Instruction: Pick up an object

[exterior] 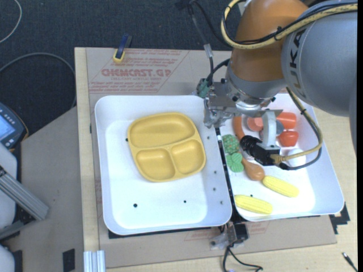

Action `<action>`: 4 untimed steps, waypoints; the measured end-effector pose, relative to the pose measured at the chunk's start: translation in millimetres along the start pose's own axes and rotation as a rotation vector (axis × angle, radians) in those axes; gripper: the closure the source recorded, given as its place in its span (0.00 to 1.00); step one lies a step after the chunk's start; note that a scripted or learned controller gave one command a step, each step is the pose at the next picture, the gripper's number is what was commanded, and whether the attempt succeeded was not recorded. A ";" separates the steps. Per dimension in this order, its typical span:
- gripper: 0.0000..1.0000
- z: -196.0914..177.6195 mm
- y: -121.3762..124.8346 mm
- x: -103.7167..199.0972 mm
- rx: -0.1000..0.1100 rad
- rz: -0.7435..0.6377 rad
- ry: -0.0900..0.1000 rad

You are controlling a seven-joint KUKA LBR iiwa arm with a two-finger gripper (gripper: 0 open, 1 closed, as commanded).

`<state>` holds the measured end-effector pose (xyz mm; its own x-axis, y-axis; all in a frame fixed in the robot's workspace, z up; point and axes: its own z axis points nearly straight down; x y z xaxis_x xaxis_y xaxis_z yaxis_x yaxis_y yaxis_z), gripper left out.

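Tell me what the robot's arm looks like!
The arm is fat, round and grey, with black letters on its side. A shiny orange band wraps it above the wrist. Yellow and black cables loop over the band. Its gripper is small, metal and silvery, with black wires nearby.

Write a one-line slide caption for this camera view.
KUKA arm reaches over the right bin of toy food; yellow divided tray lies in the left bin.
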<state>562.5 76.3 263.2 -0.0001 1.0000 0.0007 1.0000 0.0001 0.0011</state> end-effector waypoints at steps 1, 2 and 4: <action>1.00 -24.0 -25.6 76.7 -0.002 -0.009 0.004; 1.00 -39.7 -84.9 80.7 0.005 -0.003 0.000; 1.00 -34.9 -69.0 149.8 -0.001 -0.003 0.001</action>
<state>493.4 226.1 298.1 -0.0032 1.0000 0.0020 1.0000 0.0032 0.0020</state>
